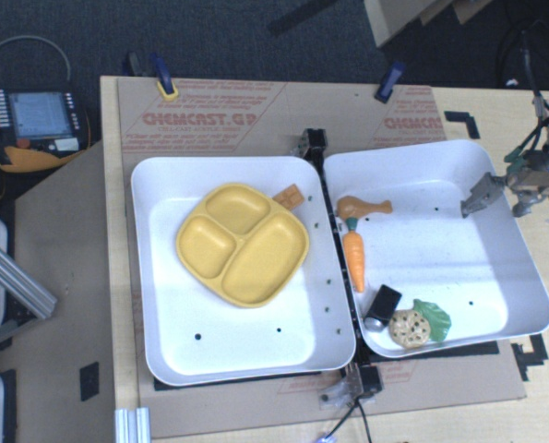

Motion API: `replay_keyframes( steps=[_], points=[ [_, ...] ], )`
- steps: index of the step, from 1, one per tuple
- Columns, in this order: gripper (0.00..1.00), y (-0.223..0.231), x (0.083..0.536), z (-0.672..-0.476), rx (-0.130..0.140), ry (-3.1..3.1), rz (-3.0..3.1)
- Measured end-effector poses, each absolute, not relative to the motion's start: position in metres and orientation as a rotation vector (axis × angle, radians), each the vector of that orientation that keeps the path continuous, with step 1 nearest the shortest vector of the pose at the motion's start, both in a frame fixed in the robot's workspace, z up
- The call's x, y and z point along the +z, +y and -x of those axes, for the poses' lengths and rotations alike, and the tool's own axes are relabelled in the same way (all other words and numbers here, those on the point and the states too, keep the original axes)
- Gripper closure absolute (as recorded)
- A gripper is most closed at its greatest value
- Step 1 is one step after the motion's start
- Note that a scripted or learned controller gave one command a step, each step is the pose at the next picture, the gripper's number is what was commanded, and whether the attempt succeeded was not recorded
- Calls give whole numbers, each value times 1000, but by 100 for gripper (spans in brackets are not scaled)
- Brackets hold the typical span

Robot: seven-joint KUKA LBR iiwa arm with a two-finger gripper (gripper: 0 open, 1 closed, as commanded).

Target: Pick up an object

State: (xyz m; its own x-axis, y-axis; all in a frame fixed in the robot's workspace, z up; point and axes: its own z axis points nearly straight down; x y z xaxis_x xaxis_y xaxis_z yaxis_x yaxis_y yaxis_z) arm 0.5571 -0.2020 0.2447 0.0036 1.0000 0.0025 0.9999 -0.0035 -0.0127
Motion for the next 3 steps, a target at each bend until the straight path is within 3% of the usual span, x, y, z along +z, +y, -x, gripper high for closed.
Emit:
replay_keyframes(
  steps=[1,3],
  points=[
    [0,-201,252,-560,0,-2222,2222],
    [0,-196,162,-566,2,-2219,2220]
  ],
)
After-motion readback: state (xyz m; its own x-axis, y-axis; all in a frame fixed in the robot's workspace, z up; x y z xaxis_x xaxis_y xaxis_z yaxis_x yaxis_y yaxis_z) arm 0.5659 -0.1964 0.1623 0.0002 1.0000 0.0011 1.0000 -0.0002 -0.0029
